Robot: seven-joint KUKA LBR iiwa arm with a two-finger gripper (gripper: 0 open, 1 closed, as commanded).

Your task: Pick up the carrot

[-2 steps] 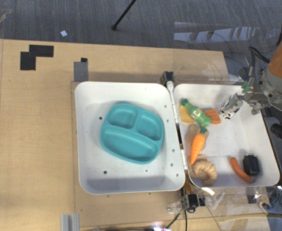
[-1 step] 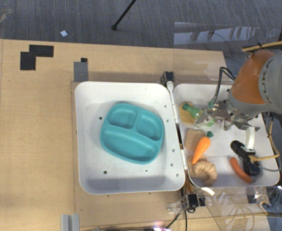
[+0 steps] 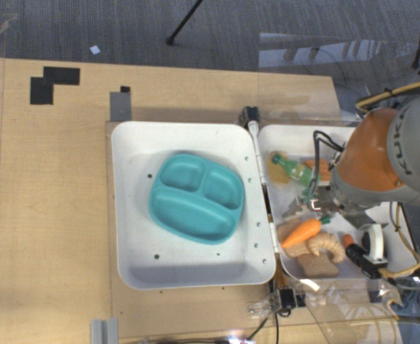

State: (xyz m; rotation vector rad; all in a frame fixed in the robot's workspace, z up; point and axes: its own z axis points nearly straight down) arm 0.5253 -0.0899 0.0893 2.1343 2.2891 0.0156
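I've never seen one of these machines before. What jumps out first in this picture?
The teal divided plate stands out, alone in the left white bin. Next comes the big grey and orange arm reaching over the right bin, its pincer just above an orange carrot that lies among other toy foods, including a green bottle.

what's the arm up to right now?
The KUKA arm reaches in from the right over the right bin, its gripper hanging just above the carrot. The carrot lies in that bin among other items: a green bottle, a tan croissant-like piece and a brown block. The left bin holds a teal divided plate. Nothing looks lifted yet.
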